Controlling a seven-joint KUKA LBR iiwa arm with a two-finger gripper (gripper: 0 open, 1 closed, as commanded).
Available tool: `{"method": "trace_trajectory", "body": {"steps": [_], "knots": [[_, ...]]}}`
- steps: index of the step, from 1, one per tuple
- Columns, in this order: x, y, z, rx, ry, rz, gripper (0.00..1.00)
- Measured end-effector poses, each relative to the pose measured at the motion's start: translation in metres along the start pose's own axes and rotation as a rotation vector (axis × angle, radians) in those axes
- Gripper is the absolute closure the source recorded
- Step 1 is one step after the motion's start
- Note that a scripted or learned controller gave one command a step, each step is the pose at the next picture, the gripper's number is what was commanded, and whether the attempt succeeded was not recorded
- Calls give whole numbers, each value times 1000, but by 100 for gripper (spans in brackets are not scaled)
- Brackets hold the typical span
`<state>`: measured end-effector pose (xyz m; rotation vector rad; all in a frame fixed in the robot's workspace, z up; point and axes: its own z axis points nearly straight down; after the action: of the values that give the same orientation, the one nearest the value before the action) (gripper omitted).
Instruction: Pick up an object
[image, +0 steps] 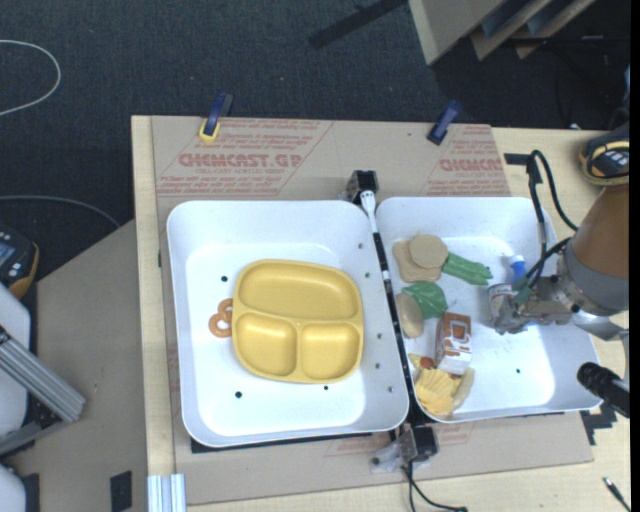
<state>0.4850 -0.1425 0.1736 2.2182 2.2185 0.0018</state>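
Toy food (432, 300) lies piled in the right bin (520, 385), along its left side. A yellow divided plate (297, 320) sits in the left bin (200, 300), an orange ring (219, 320) touching it. The gripper (503, 308) hangs low in the right bin, holding nothing.

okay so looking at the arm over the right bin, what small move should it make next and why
Probably slide left toward the small carton. The gripper sits low in the right bin over bare floor, with nothing seen between its fingers, and the toy food lies just to its left.
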Motion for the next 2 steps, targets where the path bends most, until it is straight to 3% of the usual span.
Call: {"method": "trace_trajectory", "body": {"steps": [1, 2], "knots": [[0, 2, -53, -4, -1, -1, 100], [51, 16, -41, 6, 5, -6, 100]]}}
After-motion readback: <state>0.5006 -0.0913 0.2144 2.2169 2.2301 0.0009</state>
